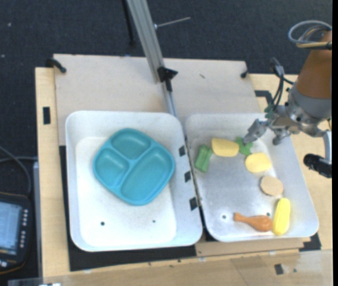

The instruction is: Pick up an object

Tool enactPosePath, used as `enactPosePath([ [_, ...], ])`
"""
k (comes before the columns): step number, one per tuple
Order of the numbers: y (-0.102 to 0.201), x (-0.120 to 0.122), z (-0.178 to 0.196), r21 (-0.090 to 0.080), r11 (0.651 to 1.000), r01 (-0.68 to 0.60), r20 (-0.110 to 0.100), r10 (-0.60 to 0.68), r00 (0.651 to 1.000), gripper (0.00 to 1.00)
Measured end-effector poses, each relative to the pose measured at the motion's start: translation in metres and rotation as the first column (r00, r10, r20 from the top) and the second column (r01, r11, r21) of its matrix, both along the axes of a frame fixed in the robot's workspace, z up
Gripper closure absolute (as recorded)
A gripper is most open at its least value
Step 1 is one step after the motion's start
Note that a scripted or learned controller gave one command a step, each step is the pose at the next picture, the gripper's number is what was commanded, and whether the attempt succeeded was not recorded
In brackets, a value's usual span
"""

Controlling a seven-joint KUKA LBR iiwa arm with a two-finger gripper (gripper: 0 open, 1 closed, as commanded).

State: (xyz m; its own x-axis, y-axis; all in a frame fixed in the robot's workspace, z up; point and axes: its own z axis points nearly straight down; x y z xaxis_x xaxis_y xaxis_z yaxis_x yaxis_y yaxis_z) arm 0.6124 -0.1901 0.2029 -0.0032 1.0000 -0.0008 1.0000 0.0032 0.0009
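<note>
1. Gripper (268,128) hangs over the upper right part of the right bin (216,219), under the grey wrist and orange band at the right edge of my view.
2. From here I see 2 grey fingers splayed apart, 1 reaching left and down toward about the bin's top middle, the other pointing down-right; I read the jaws as released, with nothing between them.
3. Left fingertip (253,133) sits just above a small green piece (244,146), very near it; I cannot tell whether they touch.
4. Just left of that piece lies a yellow lump (225,148), touching or almost touching it.
5. Further left, by the bin's left wall, a green block (202,158) lies tilted.
6. Below the gripper, a second yellow lump (258,162) lies near it, with a tan disc (271,186) just below that.
7. Well apart from the gripper, near the bin's lower right corner, I see a yellow banana (281,215) standing lengthwise and an orange drumstick (254,221) just beside it on the left.
8. Left bin (79,231) holds a blue tray (134,166) with 3 compartments, well apart from the gripper.
</note>
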Motion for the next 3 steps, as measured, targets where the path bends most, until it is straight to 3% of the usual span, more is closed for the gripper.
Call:
enactPosePath([
  [1,0.000,0.000,0.000,-0.001,1.000,0.000,0.000,0.000,1.000,0.00],
  [2,0.005,0.003,-0.061,0.000,1.000,-0.002,-0.005,0.002,1.000,0.00],
  [3,0.003,0.005,-0.102,-0.004,1.000,0.002,0.004,-0.002,1.000,0.00],
])
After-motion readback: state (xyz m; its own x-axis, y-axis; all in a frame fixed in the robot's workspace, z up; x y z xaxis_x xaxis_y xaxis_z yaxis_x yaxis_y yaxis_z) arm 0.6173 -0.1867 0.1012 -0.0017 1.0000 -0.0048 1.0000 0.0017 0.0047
